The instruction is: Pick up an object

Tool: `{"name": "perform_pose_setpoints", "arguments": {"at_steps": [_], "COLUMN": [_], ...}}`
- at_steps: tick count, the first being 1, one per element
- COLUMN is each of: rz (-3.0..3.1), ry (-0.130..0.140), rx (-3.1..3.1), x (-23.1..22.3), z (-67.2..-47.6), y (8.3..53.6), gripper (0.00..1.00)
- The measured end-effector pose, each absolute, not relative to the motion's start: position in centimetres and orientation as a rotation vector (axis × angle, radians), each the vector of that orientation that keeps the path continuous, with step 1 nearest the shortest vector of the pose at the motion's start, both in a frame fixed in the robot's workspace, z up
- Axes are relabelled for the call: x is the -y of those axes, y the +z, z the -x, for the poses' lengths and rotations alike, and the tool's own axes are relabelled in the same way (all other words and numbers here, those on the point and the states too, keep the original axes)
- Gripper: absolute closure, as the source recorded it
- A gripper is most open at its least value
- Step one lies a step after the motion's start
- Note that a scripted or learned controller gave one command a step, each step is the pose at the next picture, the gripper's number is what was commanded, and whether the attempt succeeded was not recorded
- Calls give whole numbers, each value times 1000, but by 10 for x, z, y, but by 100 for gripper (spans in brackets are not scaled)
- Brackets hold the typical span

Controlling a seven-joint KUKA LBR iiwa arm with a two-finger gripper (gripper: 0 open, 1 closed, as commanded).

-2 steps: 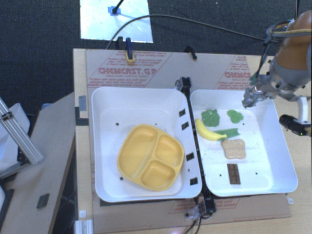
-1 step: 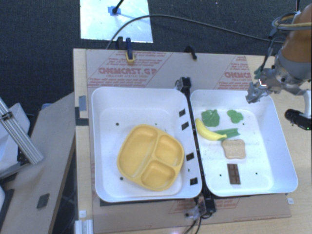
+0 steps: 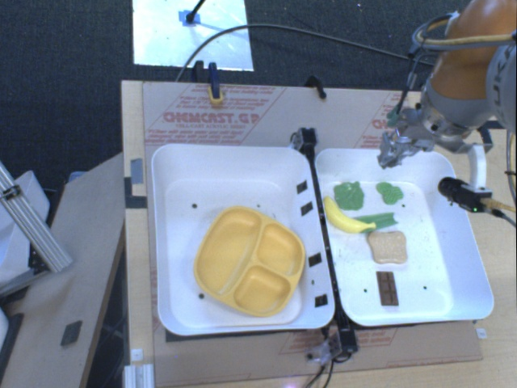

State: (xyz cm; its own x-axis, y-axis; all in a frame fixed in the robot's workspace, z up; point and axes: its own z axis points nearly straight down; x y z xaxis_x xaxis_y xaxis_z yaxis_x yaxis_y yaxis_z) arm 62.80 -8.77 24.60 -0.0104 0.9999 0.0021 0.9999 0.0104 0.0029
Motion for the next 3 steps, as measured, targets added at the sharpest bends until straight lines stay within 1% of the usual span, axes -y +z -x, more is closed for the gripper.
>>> {"name": "perform_pose_setpoints", "arguments": {"at_steps": [1,2,3], "rz": [-2212,-2212,-2210], "ry": [2,3,6], "rx": [-2231,-2232,-2232], "x": [33,-24,-76], "z": [-617,-615,-623], "y": [242,228,236], "gripper": [100,100,100]}}
